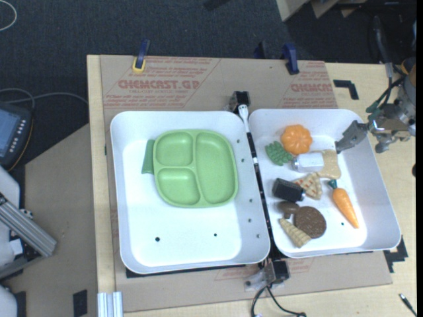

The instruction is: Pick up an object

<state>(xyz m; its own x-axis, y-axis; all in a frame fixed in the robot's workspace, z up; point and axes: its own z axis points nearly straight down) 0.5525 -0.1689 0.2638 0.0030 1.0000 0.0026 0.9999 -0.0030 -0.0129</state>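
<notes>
While I watch from the overhead camera, the hand (pixel 351 137) hangs over the upper right edge of the right bin (pixel 383 197), and I cannot tell how it is set for a grasp. Nothing sits in it that I can see. All the candidates lie to its left in the picture and lower down: the orange pumpkin (pixel 296 138) nearest, the white block (pixel 309 162) just below that, then the carrot (pixel 345 207), whose long axis runs diagonally, tip toward the bin's lower right. I judge the pumpkin the shortest reach. The green tray (pixel 195 167) sits in the left bin (pixel 132 197), well apart.
</notes>
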